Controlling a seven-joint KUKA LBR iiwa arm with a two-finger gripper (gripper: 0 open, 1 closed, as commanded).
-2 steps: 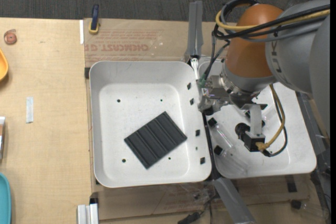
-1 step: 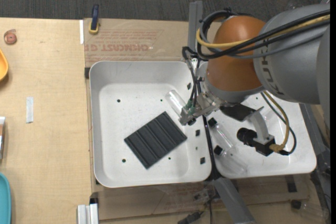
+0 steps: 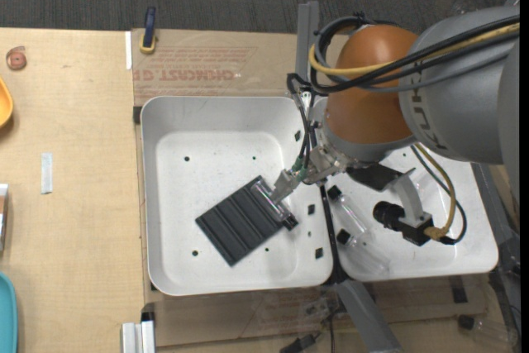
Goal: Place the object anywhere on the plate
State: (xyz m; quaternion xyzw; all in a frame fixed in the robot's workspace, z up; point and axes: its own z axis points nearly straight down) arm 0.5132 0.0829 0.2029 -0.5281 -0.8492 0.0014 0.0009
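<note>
Two bins: the left bin and right bin sit side by side on the tabletop, their inner rims touching.
Room: the left bin's floor is bare along its upper and left sides; the arm hangs over the shared rim and much of the right bin.
Plate: a dark ribbed plate lies flat and skewed in the left bin's lower middle, clear of the walls.
Gripper: the gripper reaches down-left from the wrist to the plate's right corner; its fingers look close together, but whether they are open or shut I cannot tell.
Object: a small dark object lies at the plate's right edge, just below the gripper tip.
</note>
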